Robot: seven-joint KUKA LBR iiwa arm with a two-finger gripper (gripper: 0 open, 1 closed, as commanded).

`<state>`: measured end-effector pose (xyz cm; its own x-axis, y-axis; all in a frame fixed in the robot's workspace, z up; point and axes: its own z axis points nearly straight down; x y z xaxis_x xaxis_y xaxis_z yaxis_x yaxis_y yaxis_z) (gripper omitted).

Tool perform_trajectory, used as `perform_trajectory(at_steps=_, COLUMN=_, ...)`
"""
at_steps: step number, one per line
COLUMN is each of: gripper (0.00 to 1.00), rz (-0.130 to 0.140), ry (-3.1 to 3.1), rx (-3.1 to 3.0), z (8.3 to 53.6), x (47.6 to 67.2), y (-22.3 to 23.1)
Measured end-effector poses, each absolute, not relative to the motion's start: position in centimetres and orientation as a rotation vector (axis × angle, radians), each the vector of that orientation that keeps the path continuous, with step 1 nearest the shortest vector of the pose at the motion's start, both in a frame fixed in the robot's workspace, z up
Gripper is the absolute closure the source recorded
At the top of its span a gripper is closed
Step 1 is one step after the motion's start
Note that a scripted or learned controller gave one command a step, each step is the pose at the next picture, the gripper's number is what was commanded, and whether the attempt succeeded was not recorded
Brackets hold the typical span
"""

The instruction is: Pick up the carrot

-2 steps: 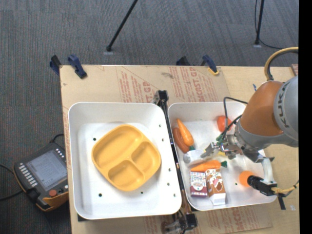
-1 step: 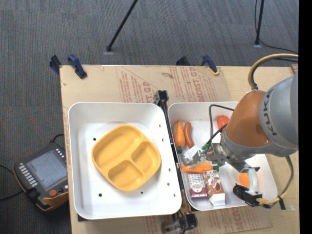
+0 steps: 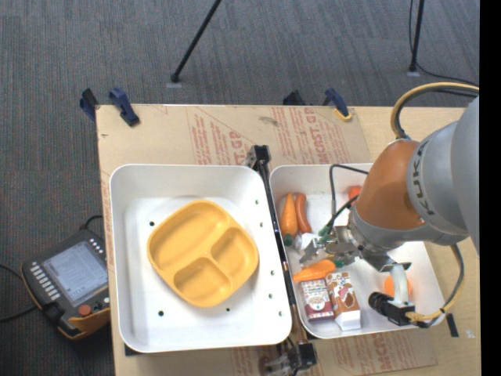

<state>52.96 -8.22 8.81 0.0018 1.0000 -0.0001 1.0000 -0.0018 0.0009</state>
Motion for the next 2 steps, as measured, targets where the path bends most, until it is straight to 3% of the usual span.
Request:
perform_trajectory(at_steps=1, gripper=1.0, rz=0.0, ry=2.218, rx=2.228, z=9.7, x=52.9, y=-8.2)
perform_trajectory(at_steps=2, gripper=1.0, rz=0.001, ry=2.226, rx=2.22, z=18.8, x=50.4, y=1.1)
